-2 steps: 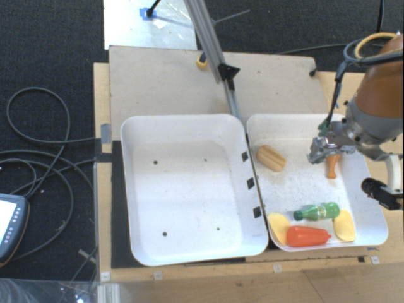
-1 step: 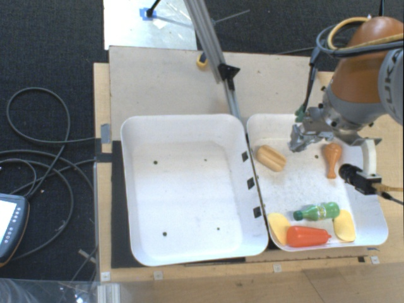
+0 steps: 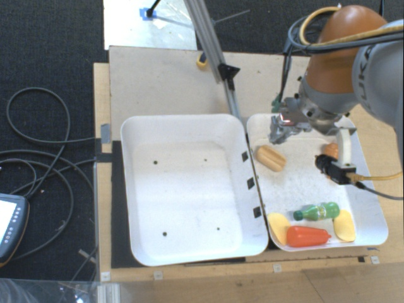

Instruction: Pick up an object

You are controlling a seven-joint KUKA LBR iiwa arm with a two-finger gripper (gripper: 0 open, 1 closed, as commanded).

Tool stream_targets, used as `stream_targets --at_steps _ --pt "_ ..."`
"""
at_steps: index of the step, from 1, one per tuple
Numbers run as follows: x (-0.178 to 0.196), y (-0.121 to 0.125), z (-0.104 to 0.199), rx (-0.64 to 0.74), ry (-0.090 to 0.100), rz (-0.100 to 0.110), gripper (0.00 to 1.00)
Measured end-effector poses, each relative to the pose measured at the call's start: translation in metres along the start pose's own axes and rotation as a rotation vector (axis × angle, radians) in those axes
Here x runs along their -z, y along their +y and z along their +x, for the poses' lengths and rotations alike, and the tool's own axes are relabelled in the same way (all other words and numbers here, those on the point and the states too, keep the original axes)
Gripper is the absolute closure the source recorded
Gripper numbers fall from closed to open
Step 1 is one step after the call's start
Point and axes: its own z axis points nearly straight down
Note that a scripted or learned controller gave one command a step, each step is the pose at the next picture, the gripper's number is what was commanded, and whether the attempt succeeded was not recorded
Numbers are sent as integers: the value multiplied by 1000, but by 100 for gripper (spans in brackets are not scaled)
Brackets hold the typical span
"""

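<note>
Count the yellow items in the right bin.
2: one yellow piece left of the orange carrot, another right of it. The arm may hide more.

Grey arm with an orange dome

The arm (image 3: 372, 68) has a smooth grey casing and a rounded orange band. Yellow and black cables loop over it. Below sits a metallic wrist, with a white-and-black fitting to its right.

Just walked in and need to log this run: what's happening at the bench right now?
A KUKA arm reaches in over the right bin, its tool hanging above the bin's far end, close to a tan bread-like roll. Nothing is visibly held. A green bottle, an orange carrot-like piece and two yellow pieces lie at the near end. The left bin sits alongside.
</note>
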Motion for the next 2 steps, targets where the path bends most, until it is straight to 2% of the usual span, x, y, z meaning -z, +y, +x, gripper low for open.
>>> stream_targets --at_steps 2 --pt "-30 58 101 0 1 1 100"
